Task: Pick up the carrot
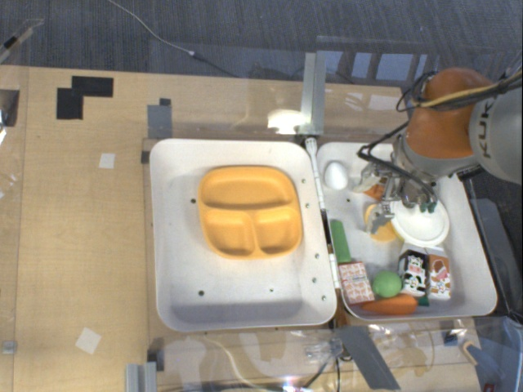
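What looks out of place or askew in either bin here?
Nothing looks spilled or damaged. The one mismatch: the gripper hangs over the right bin's upper part, while the carrot lies untouched at its lower edge, beside the green ball.

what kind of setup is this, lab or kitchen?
Most likely a robot lab's pick-and-place bench: two white bins side by side, a grey-and-orange arm's gripper reaching into the right one, and toy food there such as a carrot beside a yellow divided tray.

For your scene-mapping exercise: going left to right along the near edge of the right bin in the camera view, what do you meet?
Pink carton → green ball → cow-print carton → orange-patterned carton. The carrot lies under several, so it is left out.
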Robot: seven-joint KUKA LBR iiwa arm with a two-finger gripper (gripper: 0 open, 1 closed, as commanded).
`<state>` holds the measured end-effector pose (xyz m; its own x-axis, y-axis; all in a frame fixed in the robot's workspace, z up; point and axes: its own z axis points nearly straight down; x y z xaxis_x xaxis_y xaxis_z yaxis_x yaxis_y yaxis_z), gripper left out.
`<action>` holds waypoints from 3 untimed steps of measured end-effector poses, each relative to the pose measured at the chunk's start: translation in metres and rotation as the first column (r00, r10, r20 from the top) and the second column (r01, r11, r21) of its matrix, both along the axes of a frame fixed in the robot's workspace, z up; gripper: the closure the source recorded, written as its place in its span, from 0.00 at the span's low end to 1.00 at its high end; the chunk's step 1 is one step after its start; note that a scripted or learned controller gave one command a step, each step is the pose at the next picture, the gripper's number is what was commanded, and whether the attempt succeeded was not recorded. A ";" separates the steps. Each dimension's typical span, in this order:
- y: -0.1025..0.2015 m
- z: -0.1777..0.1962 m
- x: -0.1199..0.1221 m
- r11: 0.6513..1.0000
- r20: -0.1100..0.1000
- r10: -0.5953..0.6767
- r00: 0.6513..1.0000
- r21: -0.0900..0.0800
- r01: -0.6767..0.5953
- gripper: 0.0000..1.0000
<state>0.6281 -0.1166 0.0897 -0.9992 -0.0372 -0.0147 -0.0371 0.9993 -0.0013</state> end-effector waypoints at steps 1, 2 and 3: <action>0.026 0.001 -0.029 0.993 0.003 0.115 0.993 -0.003 -0.115 0.00; 0.029 0.001 0.006 0.985 -0.018 0.173 0.985 -0.003 -0.173 0.00; 0.023 0.001 0.044 0.975 -0.001 0.220 0.975 -0.006 -0.220 0.00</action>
